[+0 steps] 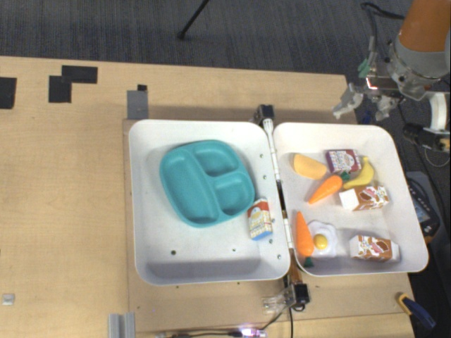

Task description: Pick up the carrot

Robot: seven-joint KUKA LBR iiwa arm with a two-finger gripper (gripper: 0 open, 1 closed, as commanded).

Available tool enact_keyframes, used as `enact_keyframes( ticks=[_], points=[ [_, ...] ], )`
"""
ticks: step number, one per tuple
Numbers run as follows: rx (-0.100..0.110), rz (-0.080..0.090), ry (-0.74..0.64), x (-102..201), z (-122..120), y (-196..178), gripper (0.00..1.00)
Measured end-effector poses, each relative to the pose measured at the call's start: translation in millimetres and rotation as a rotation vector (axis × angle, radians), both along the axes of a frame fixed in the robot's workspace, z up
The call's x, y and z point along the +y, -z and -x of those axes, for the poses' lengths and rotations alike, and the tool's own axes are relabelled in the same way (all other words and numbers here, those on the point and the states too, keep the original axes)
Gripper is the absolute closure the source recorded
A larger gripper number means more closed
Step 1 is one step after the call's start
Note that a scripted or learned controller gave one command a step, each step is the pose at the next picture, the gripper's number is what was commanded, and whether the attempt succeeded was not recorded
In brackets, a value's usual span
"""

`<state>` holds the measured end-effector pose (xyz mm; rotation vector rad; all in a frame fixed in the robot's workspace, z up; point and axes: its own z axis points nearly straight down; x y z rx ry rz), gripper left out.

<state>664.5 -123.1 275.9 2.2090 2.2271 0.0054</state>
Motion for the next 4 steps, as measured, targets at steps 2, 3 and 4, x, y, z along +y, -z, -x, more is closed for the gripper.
enact_keyframes(
  ticks=[2,3,4],
  points=[
    [-0.001,0.001,-0.163,30,61,189,0.0],
    [-0.011,0.004,-0.164,31,58,176,1.0],
    [-0.005,0.006,-0.449,1,135,187,1.0]
  ],
)
